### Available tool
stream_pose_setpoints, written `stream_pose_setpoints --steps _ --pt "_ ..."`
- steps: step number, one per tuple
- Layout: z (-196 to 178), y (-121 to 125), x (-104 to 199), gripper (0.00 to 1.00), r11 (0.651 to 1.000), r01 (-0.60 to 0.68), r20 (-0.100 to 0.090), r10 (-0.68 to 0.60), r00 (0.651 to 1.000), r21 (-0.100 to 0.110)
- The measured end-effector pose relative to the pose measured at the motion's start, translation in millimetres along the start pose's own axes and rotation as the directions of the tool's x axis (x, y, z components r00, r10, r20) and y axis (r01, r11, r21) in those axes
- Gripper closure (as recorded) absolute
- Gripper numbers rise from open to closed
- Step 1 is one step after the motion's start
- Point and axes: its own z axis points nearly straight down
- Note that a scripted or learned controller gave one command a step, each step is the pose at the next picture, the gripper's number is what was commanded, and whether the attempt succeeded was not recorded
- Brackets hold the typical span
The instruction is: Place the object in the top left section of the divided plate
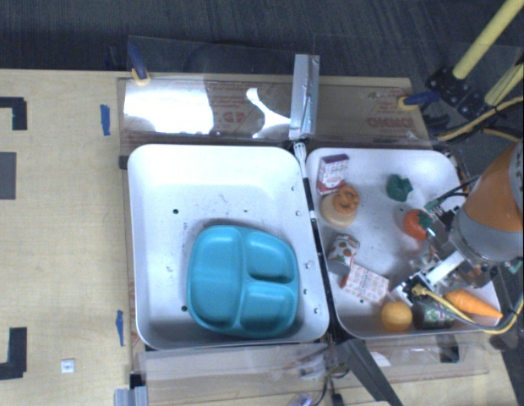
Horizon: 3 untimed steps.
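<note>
**Mia:** What does the plate look like?

**Ben:** It is a smooth turquoise plastic divided plate [242, 291] with rounded corners and 3 sunken parts: 1 long part on the left and 2 smaller ones on the right. It lies in the lower middle of the shallow white left bin [152, 201], and nothing sits on it.

**Mia:** Where is the claw?

**Ben:** The 2-finger gripper [424, 288] is low in the white right bin [372, 161], near the bottom right corner. It is just beside a long orange carrot toy [472, 304] and a round yellow lemon toy [396, 315]. I cannot tell if the claw is released or clenched, or if it has anything.

**Mia:** What else is in that bin?

**Ben:** A small white and dark red carton [333, 172], a tan round bun toy [341, 203], a dark green lumpy toy [399, 187], a red tomato toy [415, 223], a small speckled pouch [342, 249] and a white packet with red print [365, 283].

**Mia:** Can you read any words?

**Ben:** No. The print is too small.

**Mia:** And the room?

**Ben:** The bins sit on a pale wooden bench [51, 252] with black corner marks and bits of blue tape. Behind it is a dark grey floor [203, 7].
</note>
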Motion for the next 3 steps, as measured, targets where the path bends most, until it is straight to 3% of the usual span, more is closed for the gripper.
stream_pose_setpoints --steps 1,2,3 --pt "3.7 1.2 7.2 1.0 0.971 -0.237 -0.031 0.237 0.971 0.003" --pt "12.6 -4.2 8.6 1.0 0.949 -0.314 -0.022 0.315 0.949 0.008" --pt "12.9 -22.8 17.1 1.0 0.944 -0.328 -0.021 0.328 0.944 -0.017"
